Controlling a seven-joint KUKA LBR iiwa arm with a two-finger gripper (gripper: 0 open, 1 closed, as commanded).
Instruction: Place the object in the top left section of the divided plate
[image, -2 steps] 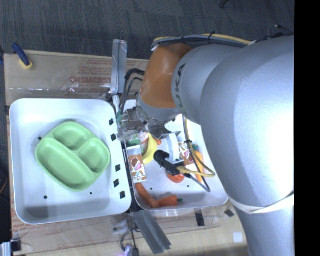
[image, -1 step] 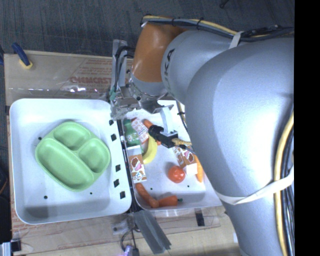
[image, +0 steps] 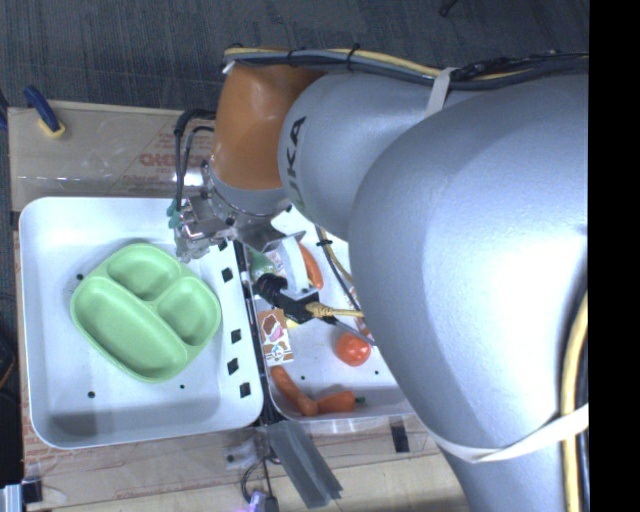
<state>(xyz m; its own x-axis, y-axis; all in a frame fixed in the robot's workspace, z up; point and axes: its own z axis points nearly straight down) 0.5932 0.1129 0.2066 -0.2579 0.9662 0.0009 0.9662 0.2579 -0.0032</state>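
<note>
A light green divided plate lies in the left white bin, its three sections bare. My gripper hangs over that bin's far right part, just beyond the plate's upper right rim and close to the wall between the bins. What it carries, if anything, I cannot make out. The orange wrist band and the grey arm cover much of the right bin.
The right bin holds a red tomato, two carrots by its near wall, a thin red-orange piece and a printed packet. A blue clamp sits on the bench at far left. A grey bracket juts out below the bins.
</note>
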